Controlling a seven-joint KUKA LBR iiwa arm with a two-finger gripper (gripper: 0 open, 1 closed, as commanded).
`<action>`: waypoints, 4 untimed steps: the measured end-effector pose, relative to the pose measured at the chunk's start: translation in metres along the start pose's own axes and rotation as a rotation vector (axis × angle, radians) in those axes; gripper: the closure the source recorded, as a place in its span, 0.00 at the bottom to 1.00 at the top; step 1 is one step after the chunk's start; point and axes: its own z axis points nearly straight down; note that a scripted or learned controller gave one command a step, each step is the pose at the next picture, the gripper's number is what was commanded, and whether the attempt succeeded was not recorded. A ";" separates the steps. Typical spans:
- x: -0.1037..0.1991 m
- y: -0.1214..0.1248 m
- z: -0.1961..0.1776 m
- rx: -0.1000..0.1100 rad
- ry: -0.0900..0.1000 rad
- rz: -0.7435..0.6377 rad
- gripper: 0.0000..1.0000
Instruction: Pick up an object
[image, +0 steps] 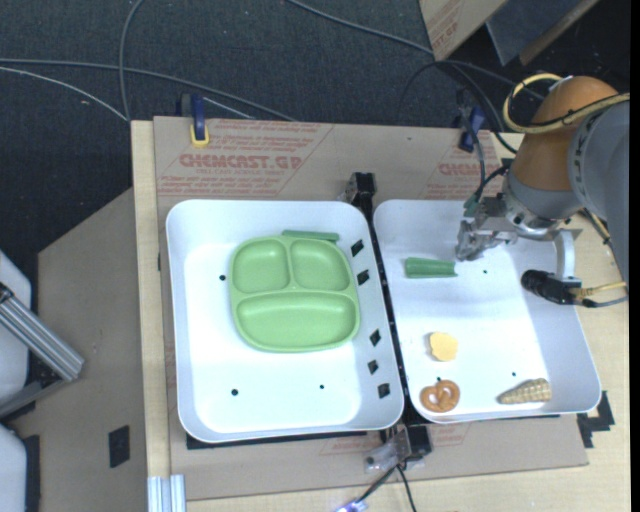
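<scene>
Camera view puts the gripper (470, 247) low in the right bin (560, 350), just beside a small green strip (430, 267) lying flat near the bin's far left corner. Whether the jaws are open I cannot tell. The strip looks light, thin and probably stiff plastic; pinch it across its narrow width, mid-length.

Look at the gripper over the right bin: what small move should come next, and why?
Probably a short shift toward the green piece and down. The gripper hangs just beside it, nothing shows between its fingers, and that piece lies nearer than the yellow piece or pretzel.
</scene>
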 end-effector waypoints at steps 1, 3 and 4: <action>-0.007 0.007 -0.050 -0.004 -0.002 0.000 1.00; -0.007 0.020 -0.167 -0.006 -0.002 -0.001 1.00; 0.032 -0.003 -0.152 0.006 0.003 -0.003 1.00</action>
